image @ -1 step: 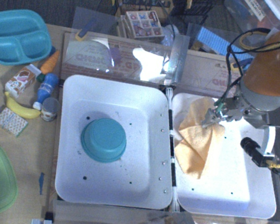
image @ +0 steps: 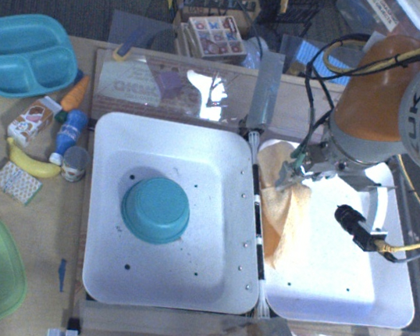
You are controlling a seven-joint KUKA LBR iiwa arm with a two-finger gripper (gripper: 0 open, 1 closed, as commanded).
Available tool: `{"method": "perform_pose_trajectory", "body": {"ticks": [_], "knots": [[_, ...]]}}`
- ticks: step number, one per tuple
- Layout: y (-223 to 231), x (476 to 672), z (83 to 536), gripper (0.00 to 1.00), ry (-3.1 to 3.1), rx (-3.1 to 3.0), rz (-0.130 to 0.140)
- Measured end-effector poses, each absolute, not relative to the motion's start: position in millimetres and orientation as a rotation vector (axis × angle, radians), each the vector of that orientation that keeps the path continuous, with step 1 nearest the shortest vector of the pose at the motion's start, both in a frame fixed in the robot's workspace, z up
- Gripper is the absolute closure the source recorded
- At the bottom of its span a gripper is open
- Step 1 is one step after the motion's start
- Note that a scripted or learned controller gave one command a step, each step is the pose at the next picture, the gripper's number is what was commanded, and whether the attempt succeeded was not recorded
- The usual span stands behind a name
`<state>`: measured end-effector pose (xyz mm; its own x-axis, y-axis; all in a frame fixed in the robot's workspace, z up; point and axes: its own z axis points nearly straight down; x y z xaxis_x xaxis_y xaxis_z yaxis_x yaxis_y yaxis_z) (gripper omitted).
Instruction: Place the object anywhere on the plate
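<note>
Two white bins side by side on bench [image: 51,273]. Left bin [image: 118,149] holds upturned teal plate [image: 156,208] near centre. Right bin [image: 379,301]: tan cloth [image: 276,221] draped along its left wall, top corner pinched in closed pincer [image: 295,167], lifted slightly. Cloth well apart from plate.
</note>
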<state>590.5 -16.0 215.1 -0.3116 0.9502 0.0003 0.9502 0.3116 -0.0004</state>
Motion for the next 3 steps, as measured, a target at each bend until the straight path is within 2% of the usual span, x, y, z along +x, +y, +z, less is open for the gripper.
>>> {"method": "perform_pose_trajectory", "body": {"ticks": [1, 2, 3], "knots": [[47, 580.7, 188, 1.00, -2.710, -1.589, 0.000], [165, 586.5, 187, 1.00, -2.805, -1.423, -0.004], [165, 586.7, 187, 0.00, -2.805, -1.423, -0.004]]}}
